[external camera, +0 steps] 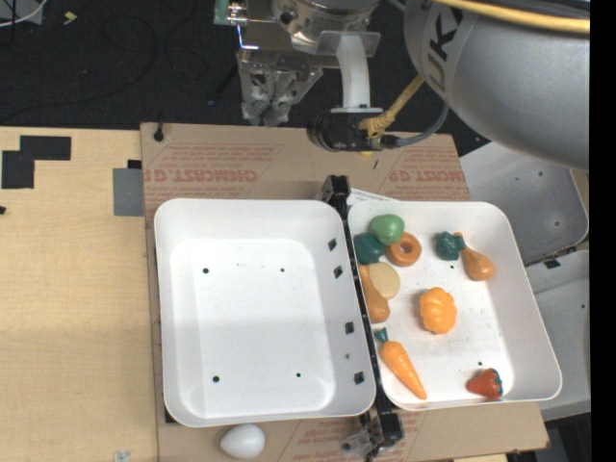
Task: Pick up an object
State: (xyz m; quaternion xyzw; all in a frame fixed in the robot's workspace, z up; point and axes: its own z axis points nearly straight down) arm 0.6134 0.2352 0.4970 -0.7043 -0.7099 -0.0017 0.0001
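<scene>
Pale wooden bench (67, 287) (cardboard sheet (241, 166) on top), dark floor (115, 56) behind.

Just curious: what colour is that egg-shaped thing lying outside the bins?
White; the egg shows best in the camera view.

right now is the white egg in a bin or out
Out. The white egg lies on the cardboard just past the near rim of the left bin, not inside either bin.

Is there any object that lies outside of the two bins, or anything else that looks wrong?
Yes. A white egg lies outside the bins, on the cardboard just below the near edge of the left bin. The other toy foods, such as the carrot and the small pumpkin, all sit inside the right bin.
</scene>
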